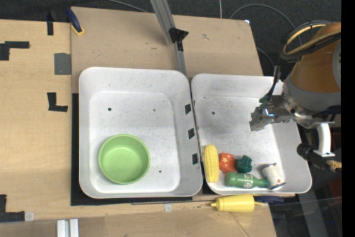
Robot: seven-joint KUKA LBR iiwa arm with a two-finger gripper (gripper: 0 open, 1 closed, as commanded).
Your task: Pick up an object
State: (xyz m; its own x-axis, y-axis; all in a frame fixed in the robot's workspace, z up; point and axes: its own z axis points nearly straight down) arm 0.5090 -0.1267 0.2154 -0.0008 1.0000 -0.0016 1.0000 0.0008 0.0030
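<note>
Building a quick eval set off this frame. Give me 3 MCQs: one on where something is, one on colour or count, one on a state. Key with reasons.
1. Where is the green bowl?
A. left bin, near corner
B. right bin, far corner
C. on the bench outside the bins

2. What colour is the corn cob?
A. red
B. yellow
C. blue

3. How does the green bottle sit?
A. upright
B. lying on its side
C. held between the gripper's fingers

Key: 1 A, the bowl sits in the left bin toward its near left corner. 2 B, the cob is yellow, beside the right bin's left wall. 3 B, the bottle lies flat along the near wall, apart from the gripper hovering above.
</note>
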